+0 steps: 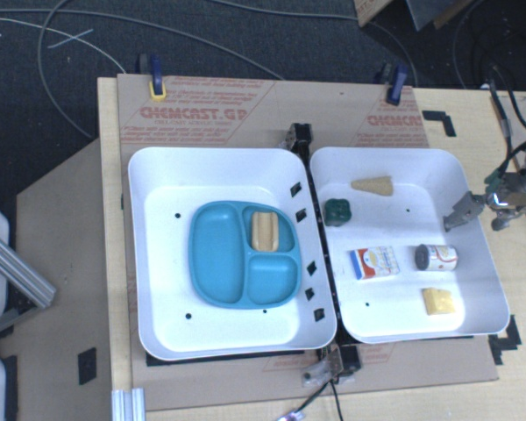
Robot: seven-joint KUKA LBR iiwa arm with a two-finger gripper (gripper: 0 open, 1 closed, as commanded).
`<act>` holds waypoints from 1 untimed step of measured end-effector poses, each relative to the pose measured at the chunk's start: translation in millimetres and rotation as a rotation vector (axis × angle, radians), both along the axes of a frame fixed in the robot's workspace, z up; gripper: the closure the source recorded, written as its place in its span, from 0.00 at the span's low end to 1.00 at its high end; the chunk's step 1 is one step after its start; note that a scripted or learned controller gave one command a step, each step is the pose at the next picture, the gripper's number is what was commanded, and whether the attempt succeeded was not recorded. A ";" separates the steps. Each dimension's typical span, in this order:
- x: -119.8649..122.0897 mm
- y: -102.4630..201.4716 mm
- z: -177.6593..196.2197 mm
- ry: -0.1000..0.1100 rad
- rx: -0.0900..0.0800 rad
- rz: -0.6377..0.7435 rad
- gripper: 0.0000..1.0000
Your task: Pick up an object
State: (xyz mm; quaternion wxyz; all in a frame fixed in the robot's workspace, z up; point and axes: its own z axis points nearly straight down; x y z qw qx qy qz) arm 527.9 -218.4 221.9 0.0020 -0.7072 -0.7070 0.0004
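On the bench, two white bins sit side by side. Left bin (158, 314) holds a blue divided tray (244, 254) w/ a tan block (264, 231) in its upper-right compartment. Right bin (482, 279) has the loose pickables: tan wedge (373, 185) near the top, dark green lump (337, 210) by the divider, red/white/blue packet (373, 262) mid-bin, small can (436, 257) on its side just right of it, yellow cube (438, 302) below. Gripper (475, 210) hangs at the right bin's right rim, fingers spread, nothing between them. Can is nearest, so prob the target. Best approach: centre over it, straddle across its round body, not the ends, since it may roll; descend fully before closing.
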 end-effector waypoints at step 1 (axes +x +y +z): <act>-3.2 7.5 -59.2 0.001 0.001 0.000 0.00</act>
